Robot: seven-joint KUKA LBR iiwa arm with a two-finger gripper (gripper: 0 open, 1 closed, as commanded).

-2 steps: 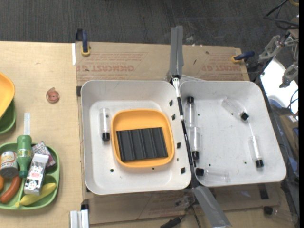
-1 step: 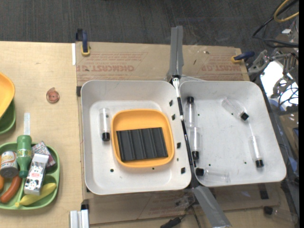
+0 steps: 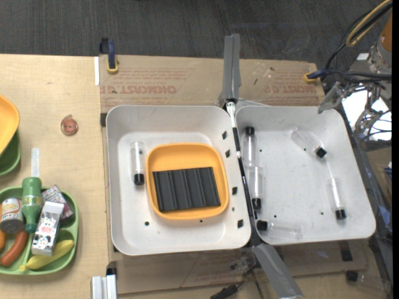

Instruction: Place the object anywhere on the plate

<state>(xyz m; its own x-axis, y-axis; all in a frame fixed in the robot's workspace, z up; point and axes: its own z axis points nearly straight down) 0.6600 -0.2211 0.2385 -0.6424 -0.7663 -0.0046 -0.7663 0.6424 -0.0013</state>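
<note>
An orange square plate with rounded corners sits in the middle of the left white bin. A black ribbed rectangular slab lies flat on the plate, a little toward its front. Left of the plate, a clear tube with a black cap lies on the bin floor. In the right bin, several more clear black-capped tubes are scattered: two along the left wall, one at the back, one at the right and one at the front.
A green tray of toy food and a yellow bowl stand on the wooden bench at the left, with a small pink disc nearby. Cables and metal parts crowd the back right corner.
</note>
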